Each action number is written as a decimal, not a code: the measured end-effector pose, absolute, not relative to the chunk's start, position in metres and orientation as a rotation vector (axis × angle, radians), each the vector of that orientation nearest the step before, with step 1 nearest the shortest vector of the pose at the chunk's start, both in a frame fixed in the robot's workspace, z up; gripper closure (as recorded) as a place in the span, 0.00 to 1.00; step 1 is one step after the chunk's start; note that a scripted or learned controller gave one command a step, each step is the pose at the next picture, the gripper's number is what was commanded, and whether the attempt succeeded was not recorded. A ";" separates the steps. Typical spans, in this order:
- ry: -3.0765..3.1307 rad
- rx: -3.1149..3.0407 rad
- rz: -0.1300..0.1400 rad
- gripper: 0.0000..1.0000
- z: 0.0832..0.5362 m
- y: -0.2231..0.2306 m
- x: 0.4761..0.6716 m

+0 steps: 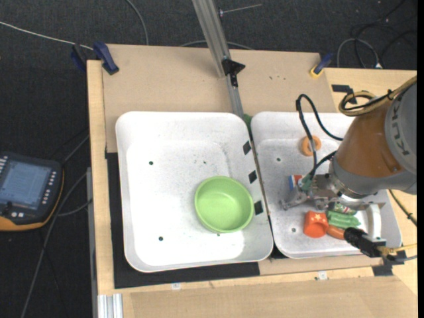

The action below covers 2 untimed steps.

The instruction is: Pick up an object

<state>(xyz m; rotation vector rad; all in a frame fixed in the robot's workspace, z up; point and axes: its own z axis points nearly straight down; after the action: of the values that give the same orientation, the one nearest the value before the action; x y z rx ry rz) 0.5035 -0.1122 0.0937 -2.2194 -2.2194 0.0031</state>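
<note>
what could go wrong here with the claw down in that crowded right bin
1. The claw sits low in the right bin, among several small things packed close: an orange cup-like piece, a green item and a small red, white and blue thing. It may nudge them instead of grasping one.
2. A black cable loops over that bin and might snag the arm.

— what's off to the left of the bench?
— a handheld pendant (26, 189) on the dark floor, cables (126, 5) trailing above it.
— and on the board's corners?
— blue clamps (105, 57).
</note>
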 end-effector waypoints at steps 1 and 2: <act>-2.223 -2.221 -0.001 1.00 0.106 -0.112 0.505; -2.224 -2.223 -0.004 1.00 0.149 -0.108 0.508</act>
<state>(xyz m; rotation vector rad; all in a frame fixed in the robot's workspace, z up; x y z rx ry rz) 0.5078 -0.1082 0.1488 -2.2226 -2.2243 -0.0039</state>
